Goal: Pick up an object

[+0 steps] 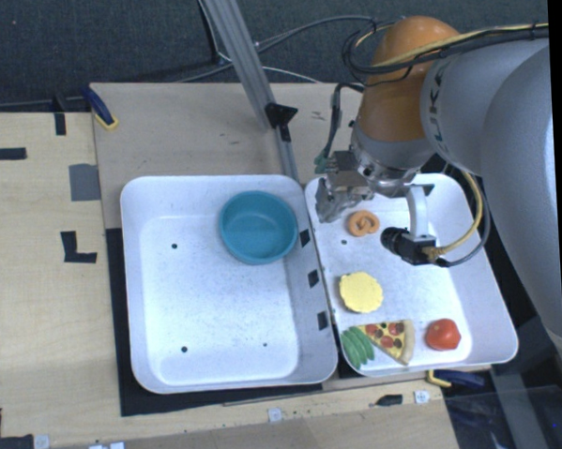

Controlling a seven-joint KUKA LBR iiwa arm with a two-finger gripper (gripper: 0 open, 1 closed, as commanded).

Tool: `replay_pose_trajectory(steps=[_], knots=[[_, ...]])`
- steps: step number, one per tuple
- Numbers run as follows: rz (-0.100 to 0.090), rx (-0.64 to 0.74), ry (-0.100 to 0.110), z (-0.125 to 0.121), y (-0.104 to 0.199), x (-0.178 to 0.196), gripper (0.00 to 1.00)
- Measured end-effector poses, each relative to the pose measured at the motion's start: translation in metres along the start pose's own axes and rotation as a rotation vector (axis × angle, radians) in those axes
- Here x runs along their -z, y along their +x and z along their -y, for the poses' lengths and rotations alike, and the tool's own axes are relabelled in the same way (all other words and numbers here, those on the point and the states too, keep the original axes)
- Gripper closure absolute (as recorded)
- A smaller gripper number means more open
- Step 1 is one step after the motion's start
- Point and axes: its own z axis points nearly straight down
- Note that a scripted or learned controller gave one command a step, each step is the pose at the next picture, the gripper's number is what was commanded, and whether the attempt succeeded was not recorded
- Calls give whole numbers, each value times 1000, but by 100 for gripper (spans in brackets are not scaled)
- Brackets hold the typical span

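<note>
Left bin (153,301): it holds a blue bowl (258,226), upright, near its far right corner.
Right bin (481,283): it holds an orange ring-shaped toy (362,224), a yellow round toy (360,292), a pizza slice toy (392,338), a green vegetable toy (357,345) and a red tomato toy (443,334).
In the way: a black cable part (409,245) hangs just beside the ring toy.
Hand (334,202): low over the far left corner of the right bin; whether it is apart or together I cannot tell.
Ring toy to hand: just beside, on the near right.
Worktop (40,278): light wood with black tape marks.
</note>
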Motion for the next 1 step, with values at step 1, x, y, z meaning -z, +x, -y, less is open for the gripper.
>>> replay_pose_trajectory(steps=[1], knots=[[0, 1, 0, 19, 58, -4, 100]])
